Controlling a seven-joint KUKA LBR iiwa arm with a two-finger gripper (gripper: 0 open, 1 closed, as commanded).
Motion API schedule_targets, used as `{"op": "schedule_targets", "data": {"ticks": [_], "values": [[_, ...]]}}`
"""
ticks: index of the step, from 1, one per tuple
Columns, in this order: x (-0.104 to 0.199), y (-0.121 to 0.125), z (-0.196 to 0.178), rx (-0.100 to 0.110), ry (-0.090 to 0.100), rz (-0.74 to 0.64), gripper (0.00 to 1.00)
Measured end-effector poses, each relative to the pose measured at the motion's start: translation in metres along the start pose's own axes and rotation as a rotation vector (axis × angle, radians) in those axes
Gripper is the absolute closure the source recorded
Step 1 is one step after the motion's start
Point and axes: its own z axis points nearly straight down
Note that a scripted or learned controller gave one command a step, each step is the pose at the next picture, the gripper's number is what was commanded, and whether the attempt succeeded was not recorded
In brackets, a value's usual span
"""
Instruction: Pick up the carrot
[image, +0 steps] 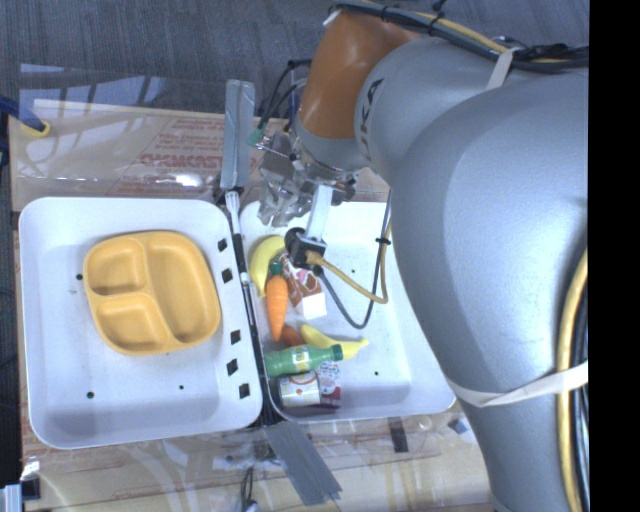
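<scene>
Orange, and tapered toward the bottom of the view, the carrot (276, 305) is seen lying in the right bin (400, 375), close against that bin's left wall and just beside the divider between the two bins. Its green top end is pointed up the frame, touching or nearly touching a yellow banana (262, 262) that is curved above it. A small carton with red and white print (303, 290) is located just to the right of the carrot. Below the carrot, a green bottle with a yellow cap (298, 359) is laid crosswise, a second yellow banana-like piece (335, 340) is seen above and to its right, and a small can with a red and white label (310, 390) is found at the bin's lower edge.

The gripper (283, 205) is positioned above the upper part of the right bin, higher in the frame than the banana and apart from the carrot. Whether the jaws are released or clenched cannot be told, as the mechanism is viewed from above and is blurred. No object is seen between them.

The left bin (50, 400) is occupied by a yellow divided plate (150, 292), set near its centre. The grey arm (480, 200) with its orange band (335, 70) is recorded across the right of the view.
</scene>
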Motion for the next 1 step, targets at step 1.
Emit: {"op": "schedule_targets", "data": {"ticks": [1], "values": [[0.0416,-0.0016,-0.0001,-0.005,0.001,-0.155,1.0]]}}
